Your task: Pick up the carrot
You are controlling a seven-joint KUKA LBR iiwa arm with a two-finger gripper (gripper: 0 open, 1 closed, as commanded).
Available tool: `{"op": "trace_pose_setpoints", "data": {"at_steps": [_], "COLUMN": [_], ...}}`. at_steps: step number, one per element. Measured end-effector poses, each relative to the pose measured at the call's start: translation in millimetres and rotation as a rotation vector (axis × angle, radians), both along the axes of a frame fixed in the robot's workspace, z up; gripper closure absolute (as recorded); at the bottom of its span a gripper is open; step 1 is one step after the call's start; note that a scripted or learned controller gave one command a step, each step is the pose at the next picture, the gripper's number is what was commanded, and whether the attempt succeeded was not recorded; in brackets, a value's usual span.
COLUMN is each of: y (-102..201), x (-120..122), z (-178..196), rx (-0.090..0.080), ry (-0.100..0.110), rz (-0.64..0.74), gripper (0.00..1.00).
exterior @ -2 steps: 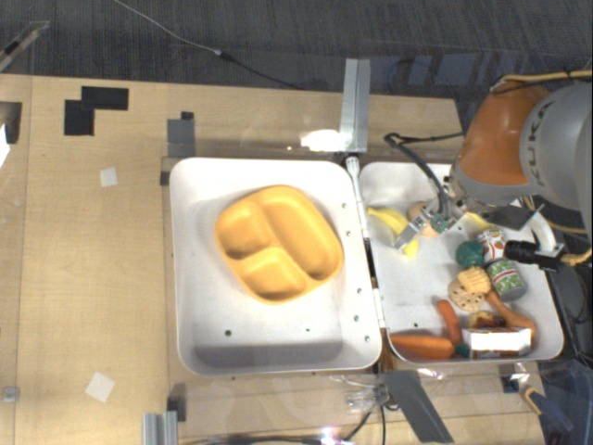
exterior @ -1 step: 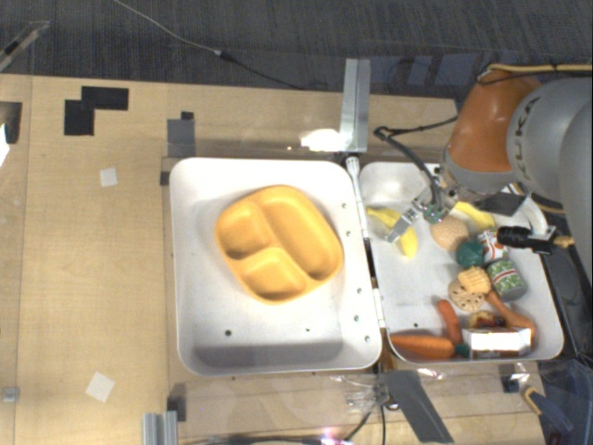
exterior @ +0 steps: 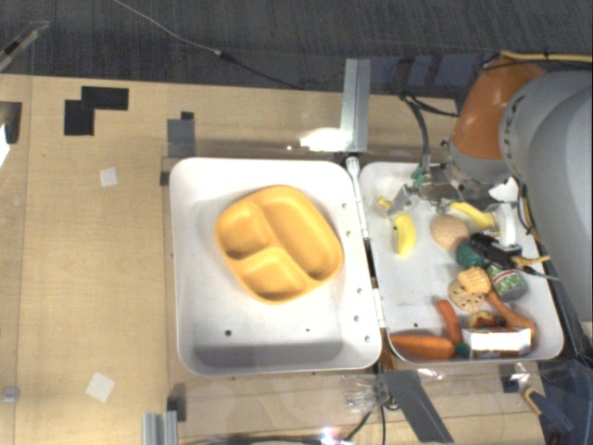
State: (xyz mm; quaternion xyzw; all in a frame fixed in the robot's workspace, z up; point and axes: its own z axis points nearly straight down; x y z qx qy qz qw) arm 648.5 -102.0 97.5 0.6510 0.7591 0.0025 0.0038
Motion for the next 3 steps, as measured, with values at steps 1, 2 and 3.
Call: {"op": "trace_pose_setpoints", "data": {"at_steps": [1, 2, 3], "y": [-44.3, -16.2, -107.6], "x": [23.4, -21.2, 11.7], "z": [113.3, 7.6, 46.1], "rx": [-0.002, -0.001, -0.002], "ry": [-0.008, -0.011, -0.003], "rz": [-0.074, -0.125, -0.229], "gripper": [0.0, 0.0, 0.0]}}
